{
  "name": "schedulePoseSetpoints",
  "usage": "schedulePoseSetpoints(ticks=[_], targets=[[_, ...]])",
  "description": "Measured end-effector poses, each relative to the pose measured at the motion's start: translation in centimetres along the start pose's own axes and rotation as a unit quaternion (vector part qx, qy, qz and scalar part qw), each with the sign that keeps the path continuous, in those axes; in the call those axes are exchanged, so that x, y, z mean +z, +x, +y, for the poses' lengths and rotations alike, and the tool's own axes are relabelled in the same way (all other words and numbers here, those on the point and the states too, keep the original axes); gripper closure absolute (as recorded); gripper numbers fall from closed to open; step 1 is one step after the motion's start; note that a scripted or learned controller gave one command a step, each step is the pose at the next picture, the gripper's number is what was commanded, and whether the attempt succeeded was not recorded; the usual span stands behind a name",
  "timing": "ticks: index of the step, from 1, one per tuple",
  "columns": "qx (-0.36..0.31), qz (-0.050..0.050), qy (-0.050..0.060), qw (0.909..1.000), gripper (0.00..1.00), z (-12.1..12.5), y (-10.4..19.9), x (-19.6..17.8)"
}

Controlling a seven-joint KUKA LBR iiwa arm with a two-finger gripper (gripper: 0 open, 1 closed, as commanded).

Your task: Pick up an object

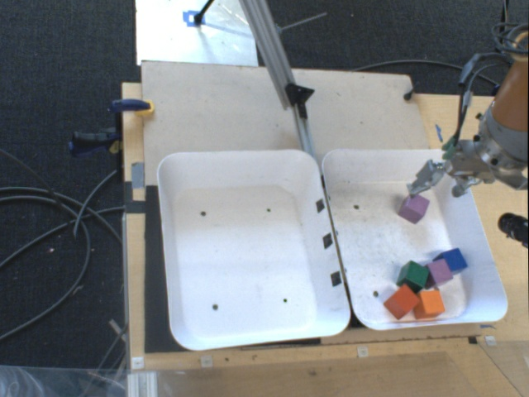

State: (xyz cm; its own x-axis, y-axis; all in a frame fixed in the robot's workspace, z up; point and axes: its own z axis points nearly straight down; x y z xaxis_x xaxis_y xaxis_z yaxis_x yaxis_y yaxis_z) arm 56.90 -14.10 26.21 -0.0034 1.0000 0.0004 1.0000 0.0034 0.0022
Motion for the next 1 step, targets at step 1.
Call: schedulePoseSetpoints(ticks=[1], targets=[[0.003, -0.004, -0.005, 1.0, 0.0, 0.94, -6.32, -8.49]])
